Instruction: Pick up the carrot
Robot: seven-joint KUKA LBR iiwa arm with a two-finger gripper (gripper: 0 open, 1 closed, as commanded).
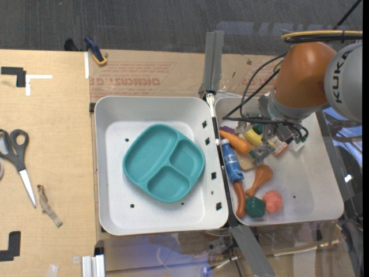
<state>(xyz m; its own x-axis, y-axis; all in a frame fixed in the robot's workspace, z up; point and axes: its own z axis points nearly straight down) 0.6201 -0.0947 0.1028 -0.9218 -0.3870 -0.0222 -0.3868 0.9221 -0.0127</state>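
The orange carrot (237, 142) lies tilted at the left side of the right bin (323, 201), just above a blue bottle (232, 164). My gripper (267, 145) hangs low over the bin's upper middle, just right of the carrot's thick end, under the orange wrist band (302, 77). Cables and the wrist hide much of it. A yellow item (253, 135) sits between the gripper and the carrot. Nothing is seen lifted.
The right bin also holds a tan drumstick-shaped toy (260, 179), a pink ball (273, 201), a green piece (254, 208) and a thin orange-brown stick (240, 199). A teal divided plate (164, 162) lies in the left bin (99, 154). Scissors (18, 154) rest on the bench at far left.
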